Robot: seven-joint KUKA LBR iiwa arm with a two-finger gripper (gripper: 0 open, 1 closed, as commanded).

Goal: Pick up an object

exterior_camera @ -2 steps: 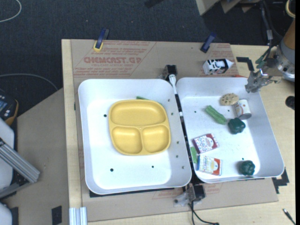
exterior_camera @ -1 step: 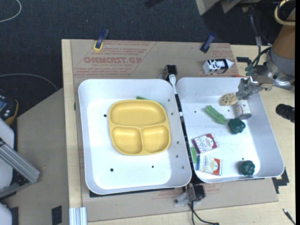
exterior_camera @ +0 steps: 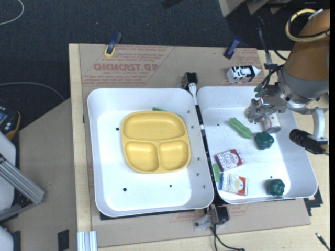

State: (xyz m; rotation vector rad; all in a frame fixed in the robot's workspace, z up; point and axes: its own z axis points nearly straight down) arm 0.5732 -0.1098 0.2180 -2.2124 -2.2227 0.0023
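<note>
The right bin (exterior_camera: 298, 163) holds the loose things: a green stick (exterior_camera: 241, 127) lying slantwise near its middle, a dark green lump (exterior_camera: 264, 140) just right of it, a red packet (exterior_camera: 229, 159) and a white-and-red packet (exterior_camera: 233, 184) lower down, and a second green lump (exterior_camera: 276, 186) by the near right corner. The gripper (exterior_camera: 260, 112) hangs over the bin's far part, just above and between the stick and the first lump — I cannot tell its state, and nothing shows in its grasp. Bare white floor lies along the bin's right side and between the packets and the far lump. The left bin (exterior_camera: 104, 156) bears a yellow tray (exterior_camera: 155, 141) of three compartments, with bare floor all round it. The packets' print is too small to read; the board (exterior_camera: 125, 64) behind reads "CHEMCAST".
</note>
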